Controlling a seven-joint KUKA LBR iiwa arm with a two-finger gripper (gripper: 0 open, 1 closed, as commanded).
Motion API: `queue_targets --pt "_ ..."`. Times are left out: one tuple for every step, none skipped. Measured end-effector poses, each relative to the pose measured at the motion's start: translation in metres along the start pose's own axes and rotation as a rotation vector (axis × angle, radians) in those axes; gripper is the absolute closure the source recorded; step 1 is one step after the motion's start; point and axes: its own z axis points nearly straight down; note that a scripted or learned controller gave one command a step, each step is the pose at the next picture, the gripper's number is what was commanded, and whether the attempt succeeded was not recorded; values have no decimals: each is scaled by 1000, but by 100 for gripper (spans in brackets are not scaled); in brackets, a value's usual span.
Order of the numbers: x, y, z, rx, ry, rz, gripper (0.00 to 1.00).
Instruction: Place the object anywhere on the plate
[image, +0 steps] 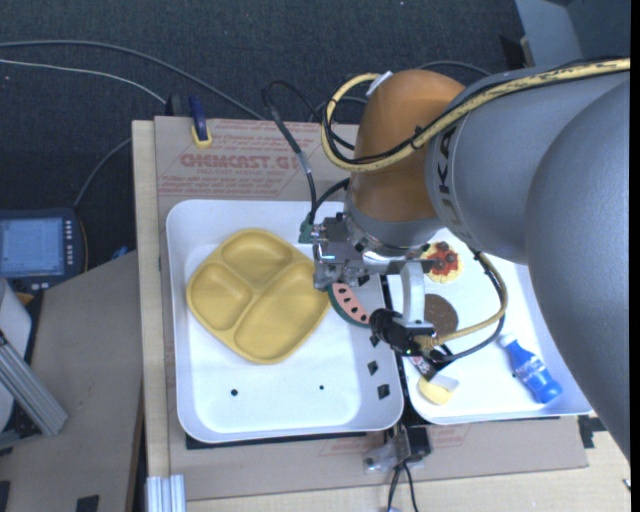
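Nearest you, beneath the wrist, the two-finger gripper (352, 290) hangs over the right edge of the left white bin (200, 400). A curved watermelon-slice toy, red with a green rind (346, 303), sits just under it; you cannot tell whether it is gripped. The yellow divided plastic plate (255, 292) lies immediately left, so your move runs leftward.

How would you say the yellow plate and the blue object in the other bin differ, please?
The yellow plate is broad, shallow and divided into compartments; the blue object is small and slim. The plate lies in the left bin, the blue object in the right bin. The plate lies beside the arm's wrist, the blue object clear of it. Both rest untouched.
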Motion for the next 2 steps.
queue_targets --pt "36 -6 -3 -4 0 1 100" --pt "34 -5 -3 -4 -2 4 0"
